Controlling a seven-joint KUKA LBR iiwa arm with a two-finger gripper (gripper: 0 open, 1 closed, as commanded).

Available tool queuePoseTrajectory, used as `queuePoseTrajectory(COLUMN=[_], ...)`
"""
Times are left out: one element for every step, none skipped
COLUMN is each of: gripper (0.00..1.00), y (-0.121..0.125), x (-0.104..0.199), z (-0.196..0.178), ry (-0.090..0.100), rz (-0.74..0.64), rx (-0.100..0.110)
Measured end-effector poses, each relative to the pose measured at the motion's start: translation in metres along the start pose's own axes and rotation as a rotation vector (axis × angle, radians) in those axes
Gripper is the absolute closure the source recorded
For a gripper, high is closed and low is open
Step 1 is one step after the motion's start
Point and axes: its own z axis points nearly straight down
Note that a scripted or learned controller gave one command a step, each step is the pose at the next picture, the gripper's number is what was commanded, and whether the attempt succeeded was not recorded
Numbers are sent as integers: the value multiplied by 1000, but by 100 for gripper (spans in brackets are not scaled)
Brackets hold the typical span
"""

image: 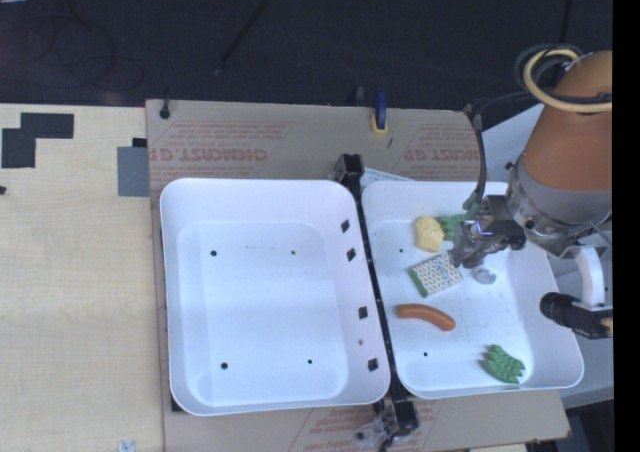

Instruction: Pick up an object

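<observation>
Where the arm point(565, 155) reaches in from the right of the frame, the gripper point(474, 252) hangs low over the right bin point(560, 365), just right of a patterned card point(436, 275); whether its fingers are wide or narrow cannot be told. A yellow corn piece point(429, 233) lies just upper left of it, with a small green thing point(453, 225) beside that. Below the card rests a sausage point(426, 316), and a green leafy toy point(504, 365) sits in the bin's lower right corner. The left bin point(180, 290) stands alongside on the surface point(70, 310).
</observation>
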Motion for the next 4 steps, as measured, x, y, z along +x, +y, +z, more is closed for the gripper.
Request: queuePoseTrajectory(gripper=[100, 100, 100, 100], y=[-49, -10, 32, 63], x=[-50, 13, -129, -98], z=[4, 5, -38, 96], ry=[-2, -2, -10, 1], rz=[9, -3, 12, 1], rx=[-4, -9, -16, 0])
